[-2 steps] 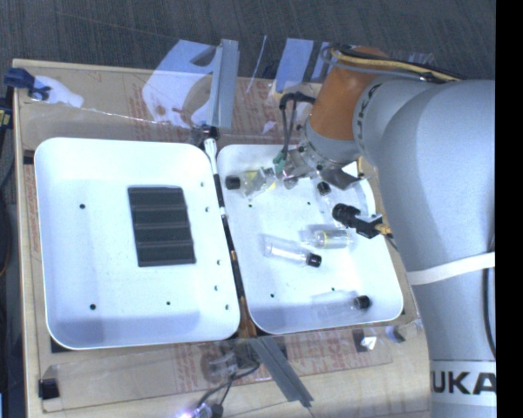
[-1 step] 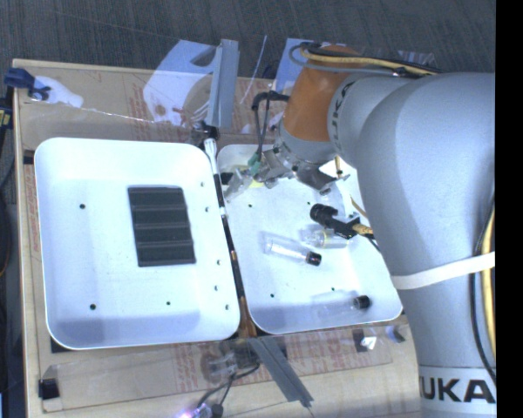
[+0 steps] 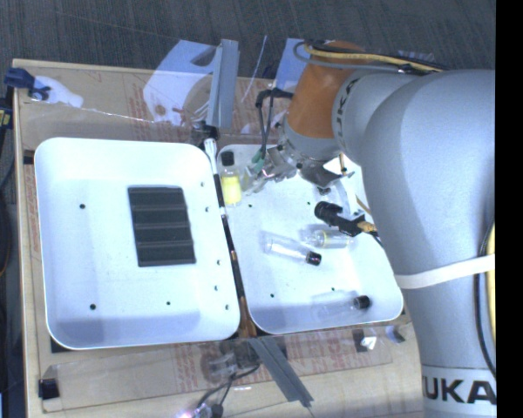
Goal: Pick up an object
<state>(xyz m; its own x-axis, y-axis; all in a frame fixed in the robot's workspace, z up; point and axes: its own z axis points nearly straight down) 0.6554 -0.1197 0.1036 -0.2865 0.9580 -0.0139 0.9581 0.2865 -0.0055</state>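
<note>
Only one mark can be read — the letters "UKA", low on the grey arm (image 3: pixel 436 198).

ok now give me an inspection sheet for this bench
surface: wooden bench bearing left bin and right bin side by side
job's things: yellow bottle, vial and second vial in right bin; ribbed black pad in left bin
clutter: pale blue box behind the bins
grippers: gripper low at right bin's far left corner, beside bottle
cables: cable over arm; wires at bench front
surroundings: dark carpet
</note>
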